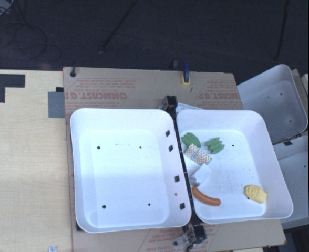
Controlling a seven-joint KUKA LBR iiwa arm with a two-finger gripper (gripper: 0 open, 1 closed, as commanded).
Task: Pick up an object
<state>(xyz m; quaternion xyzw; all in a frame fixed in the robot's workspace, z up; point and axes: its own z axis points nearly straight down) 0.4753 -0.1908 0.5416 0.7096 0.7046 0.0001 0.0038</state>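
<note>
The right bin [270, 140] holds several small objects. Two green leafy pieces lie near its upper left, one [191, 139] by the divider and one [215, 145] a little to its right. A tan patterned piece [198, 154] rests on a white block [202, 171] just below them. An orange sausage-shaped object [205, 197] lies near the bin's lower left edge. A yellow corn-like object [255, 193] sits at the lower right.
The left bin [78, 156] sits beside the right one, joined by black clips [176, 178] along the shared rim. Both rest on a cardboard sheet [123, 91] on a light wooden bench [23, 161]. A grey-white panel [275, 98] stands at the right.
</note>
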